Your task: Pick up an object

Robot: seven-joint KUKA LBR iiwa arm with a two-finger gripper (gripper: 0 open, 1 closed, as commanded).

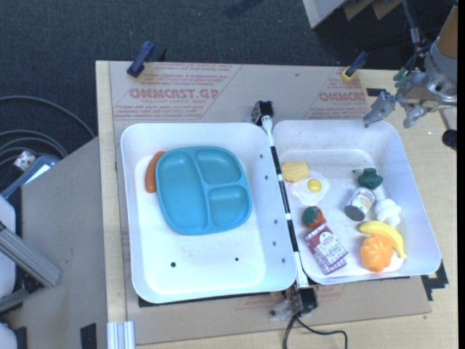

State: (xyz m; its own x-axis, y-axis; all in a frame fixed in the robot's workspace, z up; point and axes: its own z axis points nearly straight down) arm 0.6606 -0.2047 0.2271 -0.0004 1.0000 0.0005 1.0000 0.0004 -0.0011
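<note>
My gripper hangs above the far right corner of the right bin, its two fingers spread open with nothing between them. Below it in that bin lie a yellow bun, a fried egg, a dark green piece, a small can, a white piece, a banana, an orange fruit, a strawberry and a red carton. All of them sit apart from the gripper.
The left bin holds a blue divided tray with an orange sausage tucked beside its left edge. A black clamp bar runs between the bins. Blue and yellow clips hold the board's far edge.
</note>
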